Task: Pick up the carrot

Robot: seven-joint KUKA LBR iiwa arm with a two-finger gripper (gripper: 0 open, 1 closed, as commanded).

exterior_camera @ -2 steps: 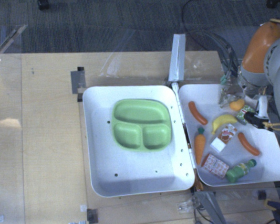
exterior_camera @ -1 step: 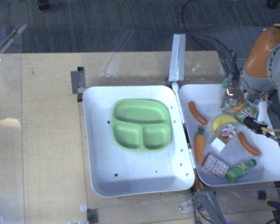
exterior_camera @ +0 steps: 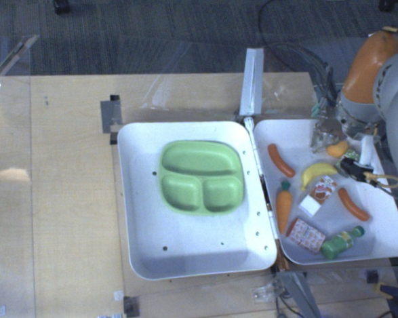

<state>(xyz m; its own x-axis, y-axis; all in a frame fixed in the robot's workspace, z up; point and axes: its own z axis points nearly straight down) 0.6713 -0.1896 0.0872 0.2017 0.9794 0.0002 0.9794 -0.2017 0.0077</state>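
Orange carrot (exterior_camera: pixel 284 210): lower left of my gripper (exterior_camera: pixel 328 134), well apart, long axis near vertical in frame; gripper state: cannot tell.

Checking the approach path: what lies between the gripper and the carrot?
In the camera view, the banana lies between the gripper and the carrot.

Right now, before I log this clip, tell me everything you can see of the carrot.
The carrot is a small orange toy, plastic by its look, with a green stub at its top end. It lies flat on the floor of the right bin, near that bin's left wall, running roughly top to bottom in the view with the green end farthest from the camera. Its lower end lies close to a patterned red and white packet; contact is unclear. The tool is away from it.
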